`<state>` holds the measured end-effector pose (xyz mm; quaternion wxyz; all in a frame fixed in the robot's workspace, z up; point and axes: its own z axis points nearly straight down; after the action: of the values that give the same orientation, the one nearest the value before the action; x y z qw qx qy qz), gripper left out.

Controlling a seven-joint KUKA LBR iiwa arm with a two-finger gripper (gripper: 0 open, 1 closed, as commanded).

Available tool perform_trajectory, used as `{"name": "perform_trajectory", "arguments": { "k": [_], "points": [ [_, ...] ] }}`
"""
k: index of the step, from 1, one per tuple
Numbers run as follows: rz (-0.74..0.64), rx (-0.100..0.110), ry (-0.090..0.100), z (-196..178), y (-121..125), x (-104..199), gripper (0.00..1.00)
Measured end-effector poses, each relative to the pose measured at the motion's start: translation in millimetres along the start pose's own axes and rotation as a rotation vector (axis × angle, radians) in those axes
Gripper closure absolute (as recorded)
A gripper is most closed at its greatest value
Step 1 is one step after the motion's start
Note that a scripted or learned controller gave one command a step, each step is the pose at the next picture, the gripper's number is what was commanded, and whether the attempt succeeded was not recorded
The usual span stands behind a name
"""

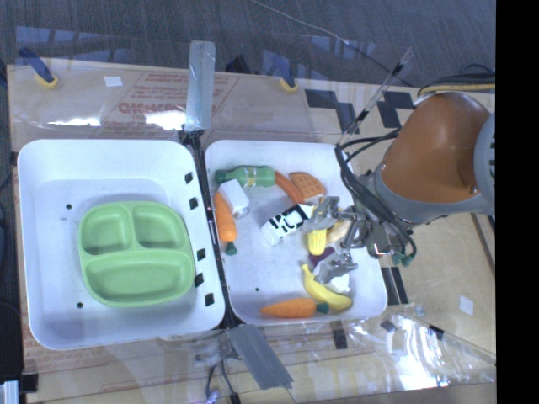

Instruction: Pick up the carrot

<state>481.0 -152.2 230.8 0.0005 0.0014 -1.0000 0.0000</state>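
Carrot (226, 218) — the nearer of two orange ones to the divider — lies in the right bin (253, 297), hard against its left wall, with its long axis running up and down the view and its dark green stub at the lower end. A white cylinder (234, 198) touches its upper right side, and a green bottle (246, 176) lies crosswise just above. A second carrot (290, 308) rests along the bin's near edge, long axis left to right, green tip pointing right and touching a yellow banana (324, 292).

All the pieces look like smooth moulded plastic toys: tapered cones for the carrots, a curved crescent for the banana, a ridged orange waffle-like piece (306, 184) near the far wall, a white block with black markings (287, 222) in the middle, and a knobbly yellow corn cob (317, 241).

Gripper (332, 242) hangs over the bin's right side, its metal fingers spread apart above and below the corn cob, with nothing seen clamped between them. The orange band (438, 150) of the arm bulks above the bin's right rim.

Bare white floor lies between the left-wall carrot and the marked block — open room on that carrot's right. The left bin (42, 192) holds a green divided plate (135, 252).
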Motion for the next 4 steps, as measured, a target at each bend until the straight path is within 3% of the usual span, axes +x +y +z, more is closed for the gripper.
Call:
{"name": "perform_trajectory", "arguments": {
  "k": [1,2,3,4],
  "points": [
    [0.020,-0.003,0.006,75,59,-9,0.00],
    [0.163,-0.001,0.004,142,52,-104,0.00],
    [0.562,0.003,0.003,139,57,-100,0.00],
    [0.958,0.005,-0.005,137,55,-115,0.00]
  ]
}}
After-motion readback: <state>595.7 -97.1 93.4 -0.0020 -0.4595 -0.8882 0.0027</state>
